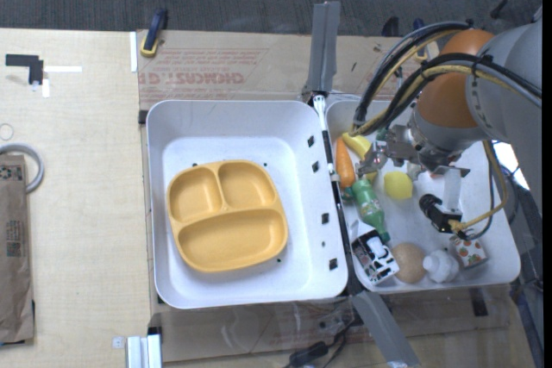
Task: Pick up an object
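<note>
Small yellow ball [398, 184] lies in the right white bin [500, 258] among a green bottle [369, 202], orange carrot-shaped toy [344, 163] and beige egg [409, 262]. Grey end effector [405, 152] hovers just above it; grip state unclear. Nothing looks lifted, so picking remains undone. Yellow divided plate [228, 215] fills the left bin [172, 134].
</note>
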Available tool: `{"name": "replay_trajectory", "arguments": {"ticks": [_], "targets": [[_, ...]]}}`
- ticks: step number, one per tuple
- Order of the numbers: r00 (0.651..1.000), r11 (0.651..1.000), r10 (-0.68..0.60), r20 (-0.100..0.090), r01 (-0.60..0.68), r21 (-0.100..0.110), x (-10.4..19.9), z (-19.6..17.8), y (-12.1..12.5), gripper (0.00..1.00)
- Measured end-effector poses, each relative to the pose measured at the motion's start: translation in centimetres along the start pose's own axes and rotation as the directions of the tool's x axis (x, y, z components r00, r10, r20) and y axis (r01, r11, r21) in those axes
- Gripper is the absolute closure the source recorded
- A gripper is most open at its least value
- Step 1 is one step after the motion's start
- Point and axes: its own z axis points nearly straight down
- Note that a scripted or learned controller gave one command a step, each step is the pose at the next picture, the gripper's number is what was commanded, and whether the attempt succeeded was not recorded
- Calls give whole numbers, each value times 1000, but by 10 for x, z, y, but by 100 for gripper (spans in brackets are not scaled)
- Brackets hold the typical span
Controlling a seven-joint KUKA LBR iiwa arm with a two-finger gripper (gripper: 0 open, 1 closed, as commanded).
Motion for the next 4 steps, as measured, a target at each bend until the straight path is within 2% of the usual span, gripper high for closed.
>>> {"name": "replay_trajectory", "arguments": {"ticks": [1,2,3,4], "targets": [[944,944,-329,1,329,-1,-4,-87,-26,0],[966,966,-260,2,260,-1,-1,0,9,0],[1000,1000,-23,1,23,2,-22,1,0,0],[981,981,196,-5,-196,0,-103,-1,6,0]]}}
